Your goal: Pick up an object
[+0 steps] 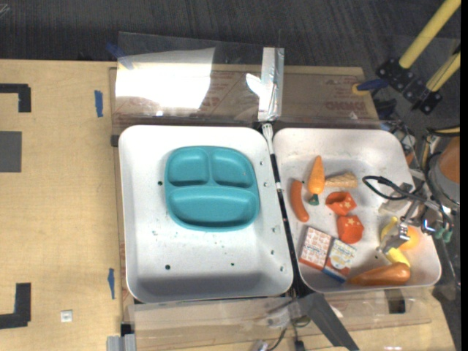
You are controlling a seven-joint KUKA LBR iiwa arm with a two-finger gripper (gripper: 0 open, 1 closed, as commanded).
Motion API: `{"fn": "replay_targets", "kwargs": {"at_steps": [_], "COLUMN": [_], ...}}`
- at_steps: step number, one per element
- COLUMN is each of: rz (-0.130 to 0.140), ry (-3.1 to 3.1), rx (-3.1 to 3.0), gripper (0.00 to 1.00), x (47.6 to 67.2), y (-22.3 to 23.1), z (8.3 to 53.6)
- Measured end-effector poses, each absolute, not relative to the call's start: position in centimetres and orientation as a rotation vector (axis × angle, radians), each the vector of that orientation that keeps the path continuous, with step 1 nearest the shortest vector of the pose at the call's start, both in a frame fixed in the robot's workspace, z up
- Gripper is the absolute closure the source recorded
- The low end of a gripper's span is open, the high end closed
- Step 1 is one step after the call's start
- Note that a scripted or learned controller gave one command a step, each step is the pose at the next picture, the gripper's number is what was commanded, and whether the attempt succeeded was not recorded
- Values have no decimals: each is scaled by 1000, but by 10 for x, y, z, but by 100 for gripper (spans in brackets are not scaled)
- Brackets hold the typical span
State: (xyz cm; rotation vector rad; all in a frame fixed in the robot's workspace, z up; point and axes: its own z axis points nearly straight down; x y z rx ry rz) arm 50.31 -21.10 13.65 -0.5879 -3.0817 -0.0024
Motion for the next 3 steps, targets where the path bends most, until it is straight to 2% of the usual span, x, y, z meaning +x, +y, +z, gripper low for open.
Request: {"fn": "replay_targets", "kwargs": {"at_steps": [1, 2, 3], "rz": [2, 7, 3], "ry": [-3087, -3102, -3090], "rx": [-641, -643, -654], "gripper": [0, 100, 100], "x": [503, 507, 553], "y": [-224, -225, -217], "z": [89, 103, 286]}}
